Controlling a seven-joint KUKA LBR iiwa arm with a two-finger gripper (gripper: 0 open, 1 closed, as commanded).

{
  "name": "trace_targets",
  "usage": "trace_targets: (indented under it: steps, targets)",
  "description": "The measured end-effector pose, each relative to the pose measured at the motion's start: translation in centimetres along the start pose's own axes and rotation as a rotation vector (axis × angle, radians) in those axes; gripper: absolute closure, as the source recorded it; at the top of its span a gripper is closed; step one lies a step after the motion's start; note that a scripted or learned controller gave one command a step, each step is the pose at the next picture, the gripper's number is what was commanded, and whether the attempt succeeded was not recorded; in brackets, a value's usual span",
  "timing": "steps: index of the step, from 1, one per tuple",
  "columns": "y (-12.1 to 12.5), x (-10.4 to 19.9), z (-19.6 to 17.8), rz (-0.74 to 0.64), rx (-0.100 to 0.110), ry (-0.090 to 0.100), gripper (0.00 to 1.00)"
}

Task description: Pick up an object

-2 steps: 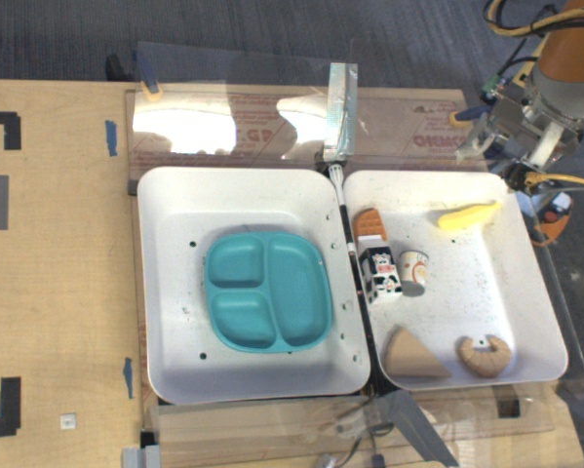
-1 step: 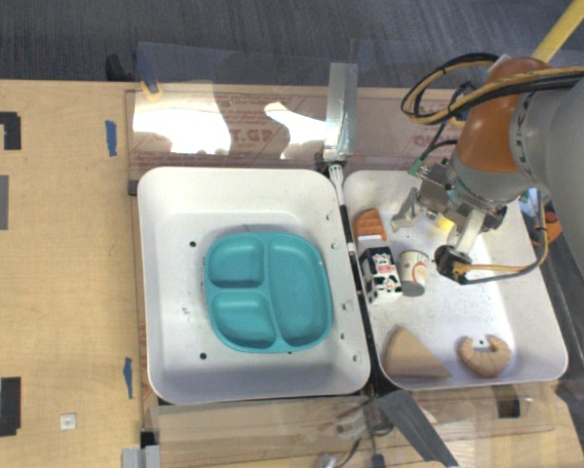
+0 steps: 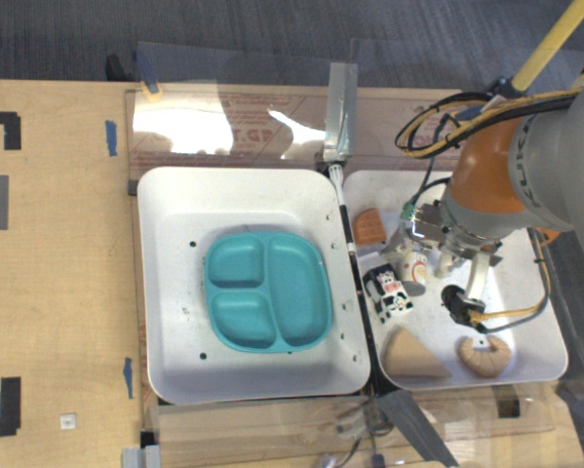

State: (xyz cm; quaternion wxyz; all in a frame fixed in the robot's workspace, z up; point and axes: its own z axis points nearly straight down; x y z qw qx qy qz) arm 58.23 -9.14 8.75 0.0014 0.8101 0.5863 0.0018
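My gripper (image 3: 417,253) hangs low over the left half of the right bin (image 3: 535,359), below the orange band of the arm. A small white and orange object (image 3: 414,271) lies right under it; I cannot see whether they touch. Just left of the gripper sits a black and white toy (image 3: 390,293). A brown-orange piece (image 3: 369,226) lies near the bin's upper left corner. Along the front of the bin rest a tan wedge (image 3: 410,355) and a round tan and pink object (image 3: 485,356).
The left bin (image 3: 165,213) holds a teal divided plate (image 3: 269,291) in its middle. A ridge between the two bins runs just left of the toy. Yellow cables loop above and to the right of the wrist.
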Motion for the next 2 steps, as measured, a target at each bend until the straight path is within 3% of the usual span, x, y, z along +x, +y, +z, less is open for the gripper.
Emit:
trace_targets:
  steps: [1, 2]
  targets:
    - [0.2, 0.0, -1.2, 0.001, -0.005, 0.001, 1.00]
    - [1.8, 0.9, -10.0, -0.192, -0.002, 0.000, 1.00]
